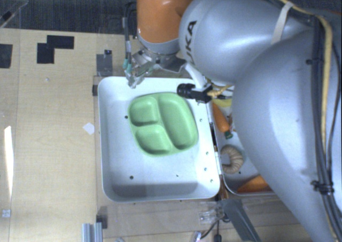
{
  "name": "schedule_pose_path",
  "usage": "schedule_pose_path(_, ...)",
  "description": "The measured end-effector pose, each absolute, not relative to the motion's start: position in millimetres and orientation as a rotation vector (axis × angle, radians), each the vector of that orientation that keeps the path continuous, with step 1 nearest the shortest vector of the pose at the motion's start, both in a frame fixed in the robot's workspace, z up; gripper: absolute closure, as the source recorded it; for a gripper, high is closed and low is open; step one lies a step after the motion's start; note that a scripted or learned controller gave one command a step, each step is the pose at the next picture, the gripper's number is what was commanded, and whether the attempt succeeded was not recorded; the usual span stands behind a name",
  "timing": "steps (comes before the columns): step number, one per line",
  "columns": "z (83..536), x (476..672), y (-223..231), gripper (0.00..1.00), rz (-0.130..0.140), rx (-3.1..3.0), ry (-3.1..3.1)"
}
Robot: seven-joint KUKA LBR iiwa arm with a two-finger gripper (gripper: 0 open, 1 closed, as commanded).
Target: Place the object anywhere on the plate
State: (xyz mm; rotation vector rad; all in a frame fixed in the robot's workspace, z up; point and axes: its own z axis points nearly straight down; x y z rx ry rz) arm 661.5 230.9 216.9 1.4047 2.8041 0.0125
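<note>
Two shallow white bins sit side by side on a pale wooden surface [48, 145], seen from above. A green plate [163, 123] with three compartments lies in the left bin [115, 182], apparently bare, presumably waiting to receive the object. The gripper [134, 78] hovers at that bin's far rim, just beyond the plate. Whether its fingers are parted or gripping anything cannot be told (they look small and blurred). In the right bin [230, 186], half hidden under the grey arm [256, 48], lie an orange carrot-like piece [220, 121] and a beige ring-shaped piece [232, 158].

Bright, even overhead light; soft shadows, slight blur.
</note>
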Motion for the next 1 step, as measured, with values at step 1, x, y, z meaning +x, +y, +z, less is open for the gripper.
schedule_pose_path(1,222.1,669.2,231.3,1.00,0.014,1.411,2.800)
